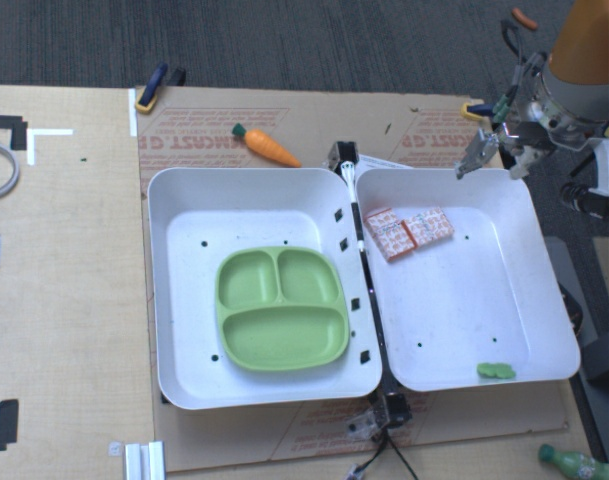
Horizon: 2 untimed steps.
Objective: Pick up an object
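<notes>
In the right bin (544, 298), a red and white packet (409, 232) lies flat near the far left corner. A small green piece (496, 371) rests by the bin's near wall. The left bin (174, 268) holds a green divided plate (282, 308). My gripper (492, 166) hangs over the far right corner of the right bin, above and to the right of the packet. Its fingers (470, 163) stand open with nothing between them.
A toy carrot (267, 145) lies on the cardboard behind the left bin. A blue and yellow clip (151, 88) sits at the cardboard's far left corner. A green bottle (576, 460) lies on the floor at the bottom right.
</notes>
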{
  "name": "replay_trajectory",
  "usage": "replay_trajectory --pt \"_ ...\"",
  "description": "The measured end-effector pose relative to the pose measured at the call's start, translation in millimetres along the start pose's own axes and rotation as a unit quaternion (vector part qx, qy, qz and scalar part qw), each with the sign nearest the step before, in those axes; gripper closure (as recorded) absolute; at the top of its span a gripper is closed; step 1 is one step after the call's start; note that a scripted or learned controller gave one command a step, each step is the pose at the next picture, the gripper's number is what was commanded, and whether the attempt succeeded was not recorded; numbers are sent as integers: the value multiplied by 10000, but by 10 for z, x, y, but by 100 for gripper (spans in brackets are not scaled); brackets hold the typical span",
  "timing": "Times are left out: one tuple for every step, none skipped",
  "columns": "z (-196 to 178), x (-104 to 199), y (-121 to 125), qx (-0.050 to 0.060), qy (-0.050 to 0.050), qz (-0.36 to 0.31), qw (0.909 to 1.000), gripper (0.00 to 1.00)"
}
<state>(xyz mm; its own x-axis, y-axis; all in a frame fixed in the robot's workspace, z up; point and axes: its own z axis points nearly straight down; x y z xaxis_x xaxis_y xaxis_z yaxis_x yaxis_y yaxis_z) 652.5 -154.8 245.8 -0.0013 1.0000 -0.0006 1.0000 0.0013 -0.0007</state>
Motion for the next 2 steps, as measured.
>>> replay_trajectory --pt "1065 531 -249 1 1 355 9994 0" --pt "1497 295 -330 -28 10 -474 9989 0"
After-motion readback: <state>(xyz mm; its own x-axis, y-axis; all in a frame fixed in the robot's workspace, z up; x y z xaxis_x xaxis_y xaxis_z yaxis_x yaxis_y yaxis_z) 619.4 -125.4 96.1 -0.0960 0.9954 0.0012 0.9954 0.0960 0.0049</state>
